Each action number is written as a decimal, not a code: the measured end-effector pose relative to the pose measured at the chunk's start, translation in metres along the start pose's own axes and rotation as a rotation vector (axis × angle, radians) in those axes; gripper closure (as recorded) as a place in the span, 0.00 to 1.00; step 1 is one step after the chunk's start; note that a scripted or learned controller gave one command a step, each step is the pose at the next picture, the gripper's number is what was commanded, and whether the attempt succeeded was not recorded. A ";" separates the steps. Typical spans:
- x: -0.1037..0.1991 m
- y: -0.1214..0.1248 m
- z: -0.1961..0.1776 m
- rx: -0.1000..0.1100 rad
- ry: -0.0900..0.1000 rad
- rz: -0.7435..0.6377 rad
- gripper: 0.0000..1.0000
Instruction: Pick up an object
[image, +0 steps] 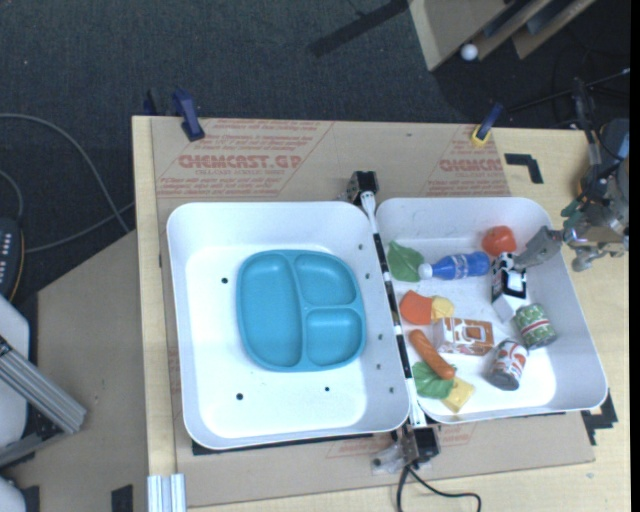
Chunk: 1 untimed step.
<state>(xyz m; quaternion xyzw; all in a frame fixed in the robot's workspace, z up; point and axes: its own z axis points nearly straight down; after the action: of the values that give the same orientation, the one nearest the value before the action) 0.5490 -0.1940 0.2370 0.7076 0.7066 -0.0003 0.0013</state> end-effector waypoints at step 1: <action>-0.014 0.070 0.069 0.002 0.002 -0.002 0.00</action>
<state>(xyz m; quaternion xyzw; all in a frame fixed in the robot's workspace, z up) 0.6195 -0.2082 0.1684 0.7069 0.7073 -0.0004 -0.0001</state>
